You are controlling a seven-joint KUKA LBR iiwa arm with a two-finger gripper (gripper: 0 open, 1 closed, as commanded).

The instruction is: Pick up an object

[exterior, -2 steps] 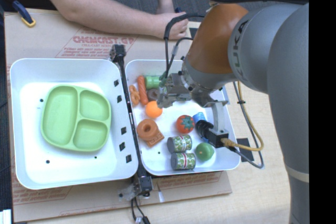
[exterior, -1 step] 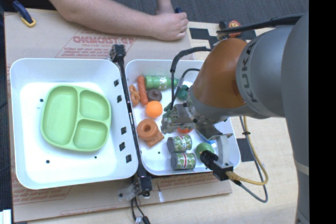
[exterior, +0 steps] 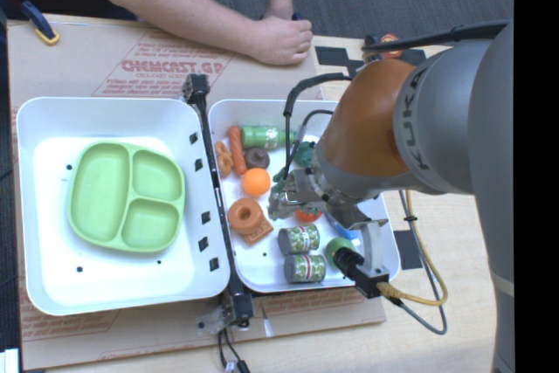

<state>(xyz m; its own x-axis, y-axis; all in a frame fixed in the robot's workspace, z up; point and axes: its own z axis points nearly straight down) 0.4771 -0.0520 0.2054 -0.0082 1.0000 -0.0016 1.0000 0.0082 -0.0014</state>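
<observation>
From the camera view we looked down on two white bins. The left bin (exterior: 35,275) held a green divided plate (exterior: 127,195); the right bin (exterior: 262,275) held a scatter of small toys. The arm (exterior: 384,135) reached in from the right, its orange band bulking over the right bin, and the gripper (exterior: 293,198) hung low among the toys. We could not tell whether it was wide or narrow, since the wrist hid most of it, and we saw nothing held in it.

Just left of the gripper lay an orange ball (exterior: 256,181), with an orange ring toy (exterior: 247,218) below that. Two small cans (exterior: 303,253) lay just beneath the gripper, towards the near rim. A green can (exterior: 259,136), a carrot (exterior: 236,150) and a dark ring (exterior: 257,158) lay farther up the bin.

We judged the step to be settling on one object. To do it well, we would centre over a single piece standing apart from its neighbours, such as the orange ball, and come straight down, so the crowded cans were not knocked aside.

A person's hand (exterior: 281,39) rested on the bench beyond the bins.
</observation>
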